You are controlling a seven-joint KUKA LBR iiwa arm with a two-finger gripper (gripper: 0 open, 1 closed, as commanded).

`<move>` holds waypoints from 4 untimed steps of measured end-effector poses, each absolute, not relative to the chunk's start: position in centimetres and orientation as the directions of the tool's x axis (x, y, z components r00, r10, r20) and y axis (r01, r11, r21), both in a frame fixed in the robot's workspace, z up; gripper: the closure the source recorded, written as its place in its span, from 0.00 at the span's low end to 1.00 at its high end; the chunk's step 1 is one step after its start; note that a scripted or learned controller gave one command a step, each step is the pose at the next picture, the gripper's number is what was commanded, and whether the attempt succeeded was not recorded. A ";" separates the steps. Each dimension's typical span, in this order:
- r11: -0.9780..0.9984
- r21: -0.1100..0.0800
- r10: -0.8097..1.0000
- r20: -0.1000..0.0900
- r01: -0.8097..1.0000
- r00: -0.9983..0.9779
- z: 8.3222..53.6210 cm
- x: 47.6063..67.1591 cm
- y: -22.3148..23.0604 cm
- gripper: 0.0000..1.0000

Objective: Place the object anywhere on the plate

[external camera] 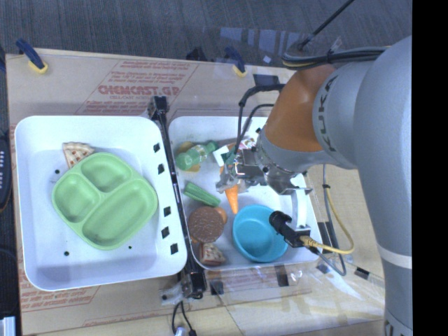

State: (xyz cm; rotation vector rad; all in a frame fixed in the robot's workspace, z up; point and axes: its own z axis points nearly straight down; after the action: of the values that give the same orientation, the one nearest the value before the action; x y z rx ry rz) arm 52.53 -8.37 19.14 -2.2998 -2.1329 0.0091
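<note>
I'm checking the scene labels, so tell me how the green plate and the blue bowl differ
The green plate is pale green, wide and shallow, split into three compartments; the blue bowl is blue, smaller, deeper and one open cavity. The plate lies in the left bin with a pizza slice toy at its upper edge, away from the arm; the bowl sits in the right bin among toy food, right under the arm. Both look like smooth plastic and rest upright.

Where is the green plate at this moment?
In the camera view the green plate lies in the left bin, near its middle. A pizza slice touches its upper left edge, and the black divider between the bins is on its right.
</note>
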 end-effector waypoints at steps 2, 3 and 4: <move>0.105 -0.011 0.994 0.003 0.994 -0.105 13.8 47.5 -10.4 0.00; 0.106 -0.009 0.994 0.003 0.994 -0.106 13.9 47.6 -10.4 0.00; 0.106 -0.009 0.994 0.003 0.994 -0.106 13.9 47.6 -10.4 0.00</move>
State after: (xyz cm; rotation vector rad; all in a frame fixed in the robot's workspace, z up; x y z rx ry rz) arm 47.55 -10.38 13.87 -2.0950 -2.3303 0.0075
